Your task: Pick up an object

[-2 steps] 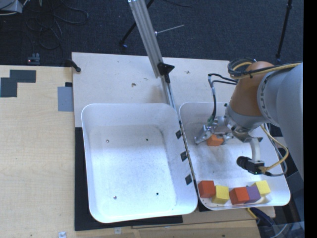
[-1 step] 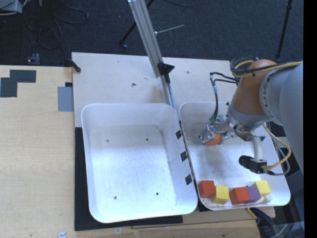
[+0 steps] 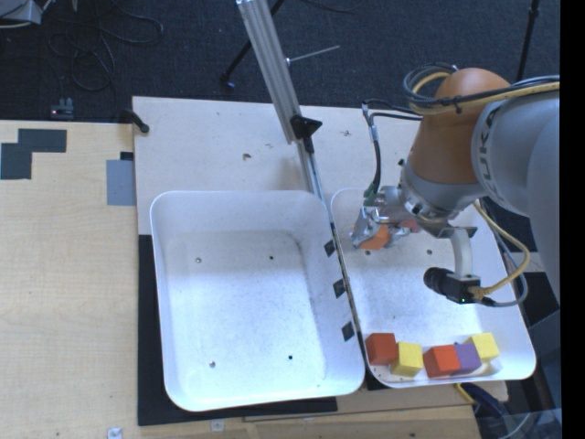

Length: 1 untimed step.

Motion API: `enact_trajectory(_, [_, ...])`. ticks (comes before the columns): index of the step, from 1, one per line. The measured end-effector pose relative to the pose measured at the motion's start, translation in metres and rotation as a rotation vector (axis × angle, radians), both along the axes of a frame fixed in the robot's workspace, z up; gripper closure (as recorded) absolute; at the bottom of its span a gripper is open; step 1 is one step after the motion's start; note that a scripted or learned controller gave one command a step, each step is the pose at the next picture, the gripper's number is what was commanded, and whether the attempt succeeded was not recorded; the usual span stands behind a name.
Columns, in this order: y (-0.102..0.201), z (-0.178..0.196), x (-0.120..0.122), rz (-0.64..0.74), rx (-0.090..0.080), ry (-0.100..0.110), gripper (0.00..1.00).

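My gripper (image 3: 373, 234) hangs over the far left part of the right bin (image 3: 430, 305), close to the divider. An orange block (image 3: 374, 240) sits between its fingers, which are shut on it, and it looks lifted a little off the bin floor. Along the right bin's near edge lies a row of blocks: a red block (image 3: 381, 347), a yellow block (image 3: 409, 358), a red-orange block (image 3: 441, 360), a purple block (image 3: 466, 356) and another yellow block (image 3: 484, 345).
The left bin (image 3: 238, 291) lies beside the right one, split off by a divider with black clips (image 3: 340, 286). A slanted aluminium rail (image 3: 274, 71) rises behind the bins. A black cable connector (image 3: 452, 284) hangs from the wrist over the right bin.
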<state>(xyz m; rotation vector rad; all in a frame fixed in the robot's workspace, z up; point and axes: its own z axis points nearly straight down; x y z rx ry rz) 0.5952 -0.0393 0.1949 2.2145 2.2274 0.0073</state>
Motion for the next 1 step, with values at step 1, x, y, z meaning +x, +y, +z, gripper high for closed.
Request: enact_trajectory(1, [0.0613, 0.0483, 0.0625, 0.001, -0.002, -0.002, 1.00])
